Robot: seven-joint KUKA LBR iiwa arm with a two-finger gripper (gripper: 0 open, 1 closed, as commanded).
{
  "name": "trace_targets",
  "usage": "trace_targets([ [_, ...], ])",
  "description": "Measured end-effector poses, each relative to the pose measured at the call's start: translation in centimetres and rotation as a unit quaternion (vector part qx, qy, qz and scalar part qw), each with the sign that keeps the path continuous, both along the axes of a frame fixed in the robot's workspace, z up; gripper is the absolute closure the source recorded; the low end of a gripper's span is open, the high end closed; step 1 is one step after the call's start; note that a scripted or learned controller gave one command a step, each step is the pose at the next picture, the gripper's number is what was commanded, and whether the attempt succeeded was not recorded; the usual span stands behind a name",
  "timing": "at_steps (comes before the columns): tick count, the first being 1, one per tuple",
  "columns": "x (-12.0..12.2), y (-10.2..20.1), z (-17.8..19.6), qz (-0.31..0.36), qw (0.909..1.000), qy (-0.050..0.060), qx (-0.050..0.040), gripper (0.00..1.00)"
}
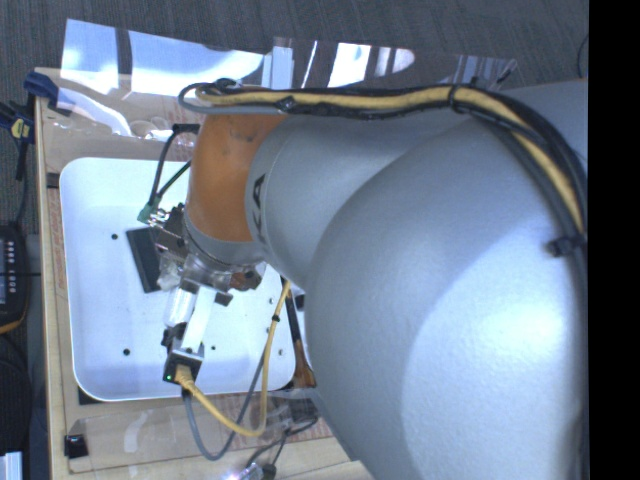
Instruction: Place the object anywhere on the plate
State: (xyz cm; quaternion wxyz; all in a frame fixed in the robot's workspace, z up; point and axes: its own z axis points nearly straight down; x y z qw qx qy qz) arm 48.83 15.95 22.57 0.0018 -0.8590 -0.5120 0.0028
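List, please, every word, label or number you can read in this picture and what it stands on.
No text can be read.
Dark device at the left edge: pale marks, too blurred to read.
White bin and grey arm: no lettering on either.

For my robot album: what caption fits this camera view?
Grey arm with orange band leans over a white bin.
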Motion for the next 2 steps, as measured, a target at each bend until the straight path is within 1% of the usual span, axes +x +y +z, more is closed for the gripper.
trace_targets([
  [1, 3.7, -6.0, 6.2, -0.173, 0.9849, -0.001, -0.0009, 1.0],
  [2, 10.1, -4.5, 1.8, -0.103, 0.9946, 0.0, -0.0009, 1.0],
])
